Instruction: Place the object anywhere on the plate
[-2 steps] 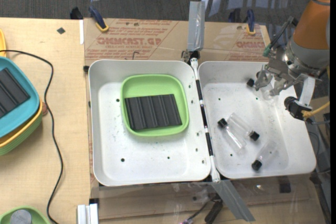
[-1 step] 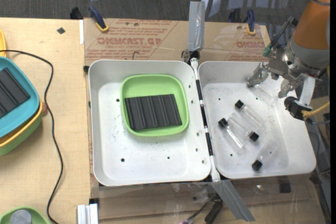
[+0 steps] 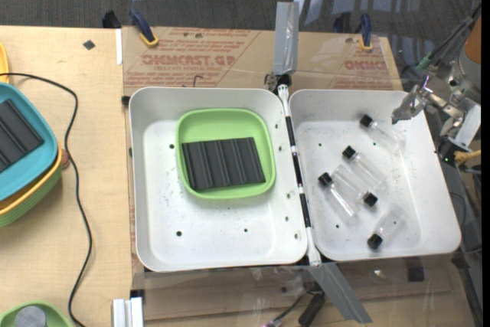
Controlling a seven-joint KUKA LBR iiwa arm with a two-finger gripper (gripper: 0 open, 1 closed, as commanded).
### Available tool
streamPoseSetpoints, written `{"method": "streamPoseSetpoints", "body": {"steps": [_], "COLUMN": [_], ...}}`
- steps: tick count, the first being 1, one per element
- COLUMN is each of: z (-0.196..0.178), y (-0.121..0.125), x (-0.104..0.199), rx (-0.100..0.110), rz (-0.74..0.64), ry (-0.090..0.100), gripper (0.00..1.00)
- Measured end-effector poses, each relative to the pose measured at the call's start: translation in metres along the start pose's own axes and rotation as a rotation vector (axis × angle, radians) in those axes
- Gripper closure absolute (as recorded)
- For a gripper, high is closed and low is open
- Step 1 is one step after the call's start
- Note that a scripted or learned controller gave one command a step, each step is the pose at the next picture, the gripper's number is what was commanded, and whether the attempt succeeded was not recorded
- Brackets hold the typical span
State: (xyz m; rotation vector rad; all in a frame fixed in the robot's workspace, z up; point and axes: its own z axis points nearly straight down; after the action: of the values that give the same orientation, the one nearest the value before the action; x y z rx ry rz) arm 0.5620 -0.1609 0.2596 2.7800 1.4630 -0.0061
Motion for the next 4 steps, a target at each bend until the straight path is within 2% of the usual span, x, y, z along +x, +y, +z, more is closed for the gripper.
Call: {"method": "streamPoseSetpoints", "body": {"steps": [1,2,3,4], "z": [-0.086,-0.173,-0.136,-0.18], "y": [0.007,0.029,0.066,0.095], "x": [-0.037,-0.051,-0.029,-0.008], "rx": [0.001,0.002,0.003,0.003], "rz": [0.228,0.384,0.574,0.763], "ry": [0.0,0.0,-0.001,-0.001], "gripper": [0.0,0.0,0.0,0.0]}}
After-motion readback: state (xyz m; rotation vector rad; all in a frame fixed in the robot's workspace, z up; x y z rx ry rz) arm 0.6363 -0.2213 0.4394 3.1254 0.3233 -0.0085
